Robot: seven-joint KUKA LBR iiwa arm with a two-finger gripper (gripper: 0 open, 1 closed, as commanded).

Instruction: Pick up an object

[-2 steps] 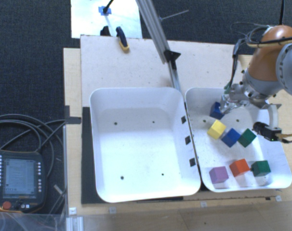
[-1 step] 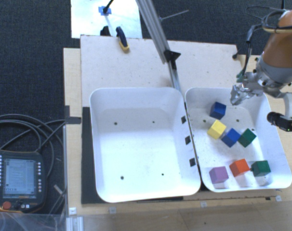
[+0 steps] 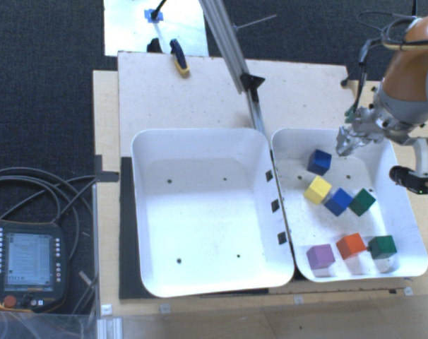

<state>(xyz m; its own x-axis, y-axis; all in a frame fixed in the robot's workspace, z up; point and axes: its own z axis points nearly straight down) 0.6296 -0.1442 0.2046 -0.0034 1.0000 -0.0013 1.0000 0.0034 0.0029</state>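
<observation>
Several coloured cubes lie in the right bin [image 3: 405, 210]: a dark blue cube [image 3: 318, 162], a yellow cube [image 3: 317, 189], a blue cube [image 3: 338, 201], a dark green cube [image 3: 361, 202], an orange cube [image 3: 351, 245], a green cube [image 3: 382, 246] and a purple cube [image 3: 321, 256]. My gripper [image 3: 345, 145] hangs over the far part of the right bin, just up and right of the dark blue cube. I see nothing held in it.
The left bin [image 3: 150, 189] stands beside the right one. A slanted metal pole [image 3: 228, 41] runs down to the gap between the bins. A teach pendant [image 3: 27, 263] with cables lies at the lower left.
</observation>
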